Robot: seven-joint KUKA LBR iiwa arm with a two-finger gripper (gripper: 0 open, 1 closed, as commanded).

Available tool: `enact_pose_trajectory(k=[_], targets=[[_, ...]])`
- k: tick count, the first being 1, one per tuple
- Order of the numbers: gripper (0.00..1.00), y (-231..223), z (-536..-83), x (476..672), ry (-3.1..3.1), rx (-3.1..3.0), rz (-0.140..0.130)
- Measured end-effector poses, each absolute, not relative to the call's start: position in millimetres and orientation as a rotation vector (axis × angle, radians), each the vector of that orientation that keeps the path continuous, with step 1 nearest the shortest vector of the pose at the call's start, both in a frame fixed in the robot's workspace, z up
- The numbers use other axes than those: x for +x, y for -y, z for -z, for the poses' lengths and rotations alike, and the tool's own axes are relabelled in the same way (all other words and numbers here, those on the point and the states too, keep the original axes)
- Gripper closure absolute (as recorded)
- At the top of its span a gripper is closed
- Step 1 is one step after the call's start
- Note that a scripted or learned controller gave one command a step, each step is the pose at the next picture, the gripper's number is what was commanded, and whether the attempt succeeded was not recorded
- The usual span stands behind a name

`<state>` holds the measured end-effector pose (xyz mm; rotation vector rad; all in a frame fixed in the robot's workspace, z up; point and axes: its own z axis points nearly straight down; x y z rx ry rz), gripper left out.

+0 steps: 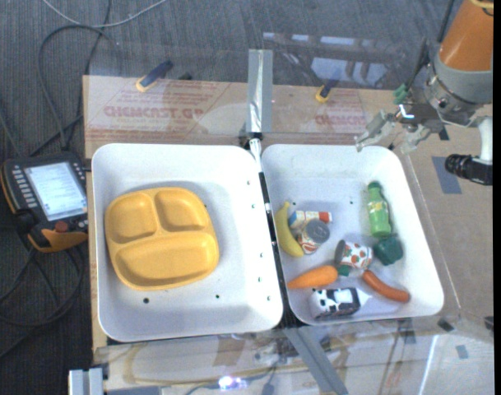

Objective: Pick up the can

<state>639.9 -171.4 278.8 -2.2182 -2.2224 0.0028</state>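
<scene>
The end effector [387,134] hangs above the far right corner of the right bin [415,220], just past its rim, with its two fingers [367,138] spread wide and nothing between them. The grey arm with its orange band [466,35] comes in from the upper right.

The can [310,227] lies on its side in the right bin, near the bin's middle and toward its left wall, its round grey end facing the near side. It is well apart from the end effector. A banana [285,231] curves just beside the can on its left, touching or nearly touching it. A green bottle [378,210] lies toward the right wall, with a dark green block [389,251] just below it. A small red-and-white cup [354,256] sits between the can and the block. Nearer the front rim lie a carrot [314,278], a black-and-white toy [338,301] and a sausage [387,287].

The left bin [118,311] holds a yellow tray [160,236] with three compartments, lying flat.

On the table [151,118] beyond the bins stands a clear panel. A tablet [46,189] sits off the table's left side, among cables on the floor.
</scene>
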Motion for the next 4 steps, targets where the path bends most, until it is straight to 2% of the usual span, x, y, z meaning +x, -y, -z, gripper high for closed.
enact_pose_trajectory(k=[1,2,3,4], targets=[[0.00,173,-130,579.1,2.264,-2.177,-0.002],[0.00,133,-90,552.5,2.386,-2.064,0.004],[0.00,173,-90,521.0,2.363,-2.092,0.009],[1.00,171,-100,522.7,2.365,-2.090,0.014]])
